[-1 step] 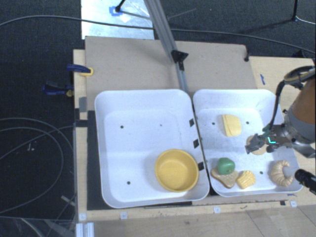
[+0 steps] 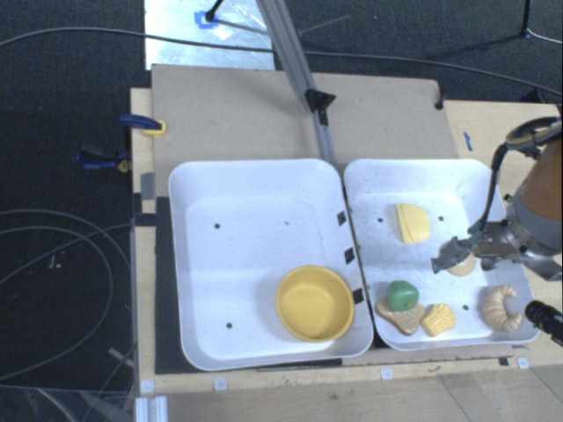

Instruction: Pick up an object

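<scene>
Reaching low into the right bin (image 2: 475,176), our hand (image 2: 450,258) sits just beside a small tan piece (image 2: 463,266) and grips nothing that we can see; whether it is clenched or released we cannot tell. No pick is made yet: the pale yellow wedge (image 2: 413,222), green piece (image 2: 403,294) and croissant (image 2: 501,308) all lie in that bin.

Yellow bowl (image 2: 315,302) in left bin (image 2: 202,192); toy foods in right bin (image 2: 374,183).

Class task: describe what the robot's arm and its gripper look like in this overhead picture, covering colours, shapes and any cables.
The arm enters from the right as a rounded grey body with an orange-tan band above the wrist. A dark cable loops up and over beside it. The gripper is a dark grey, blocky metal piece narrowing toward its tip. No lettering or markings are legible.
</scene>
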`<state>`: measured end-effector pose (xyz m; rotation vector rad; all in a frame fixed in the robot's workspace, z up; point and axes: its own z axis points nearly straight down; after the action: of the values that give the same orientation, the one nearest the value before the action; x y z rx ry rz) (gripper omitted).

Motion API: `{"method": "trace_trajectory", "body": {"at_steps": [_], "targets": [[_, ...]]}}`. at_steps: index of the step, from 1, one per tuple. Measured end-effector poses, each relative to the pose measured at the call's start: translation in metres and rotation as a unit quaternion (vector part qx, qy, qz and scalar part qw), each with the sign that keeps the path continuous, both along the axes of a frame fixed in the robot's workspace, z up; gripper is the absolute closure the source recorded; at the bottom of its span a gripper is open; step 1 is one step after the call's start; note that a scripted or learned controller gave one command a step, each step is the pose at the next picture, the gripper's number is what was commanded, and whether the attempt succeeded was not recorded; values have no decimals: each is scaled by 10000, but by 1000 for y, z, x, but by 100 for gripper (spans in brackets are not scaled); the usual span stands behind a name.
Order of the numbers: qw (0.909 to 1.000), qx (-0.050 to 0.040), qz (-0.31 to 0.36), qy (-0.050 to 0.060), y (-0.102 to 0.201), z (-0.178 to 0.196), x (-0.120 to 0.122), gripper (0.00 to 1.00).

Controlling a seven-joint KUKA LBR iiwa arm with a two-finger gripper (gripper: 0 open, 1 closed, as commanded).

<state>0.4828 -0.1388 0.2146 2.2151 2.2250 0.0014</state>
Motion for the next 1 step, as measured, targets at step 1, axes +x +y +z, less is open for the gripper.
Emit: {"method": "trace_trajectory", "body": {"at_steps": [1], "targets": [[10000, 6, -19, 23, -7, -59, 3, 0]]}}
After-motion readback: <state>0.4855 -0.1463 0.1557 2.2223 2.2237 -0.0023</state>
